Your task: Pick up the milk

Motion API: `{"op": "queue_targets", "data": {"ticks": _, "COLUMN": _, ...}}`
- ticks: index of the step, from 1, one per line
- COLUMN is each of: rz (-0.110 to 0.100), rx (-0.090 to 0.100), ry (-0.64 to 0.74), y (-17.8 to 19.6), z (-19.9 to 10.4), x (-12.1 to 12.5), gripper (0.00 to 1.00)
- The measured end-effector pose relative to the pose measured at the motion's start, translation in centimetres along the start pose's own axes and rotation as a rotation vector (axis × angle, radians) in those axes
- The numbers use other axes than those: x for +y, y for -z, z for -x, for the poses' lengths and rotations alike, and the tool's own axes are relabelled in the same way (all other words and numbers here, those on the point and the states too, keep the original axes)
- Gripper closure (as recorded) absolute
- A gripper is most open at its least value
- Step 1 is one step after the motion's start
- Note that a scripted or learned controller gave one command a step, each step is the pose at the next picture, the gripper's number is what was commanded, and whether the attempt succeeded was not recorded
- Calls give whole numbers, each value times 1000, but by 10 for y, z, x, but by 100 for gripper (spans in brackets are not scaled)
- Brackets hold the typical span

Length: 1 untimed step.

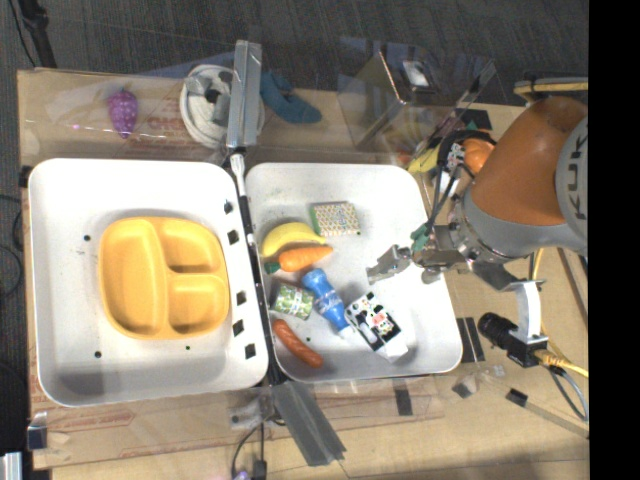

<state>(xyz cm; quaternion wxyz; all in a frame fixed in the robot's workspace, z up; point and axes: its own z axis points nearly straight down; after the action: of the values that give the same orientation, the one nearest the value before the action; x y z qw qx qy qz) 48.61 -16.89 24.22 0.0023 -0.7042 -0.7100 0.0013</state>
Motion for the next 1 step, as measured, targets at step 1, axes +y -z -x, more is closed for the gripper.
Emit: {"op": "queue_targets", "data": {"ticks": 1, "rz": 3, "rx": 0, "ry": -13, "y": -151, "z": 27, "x": -9, "gripper": 0}}
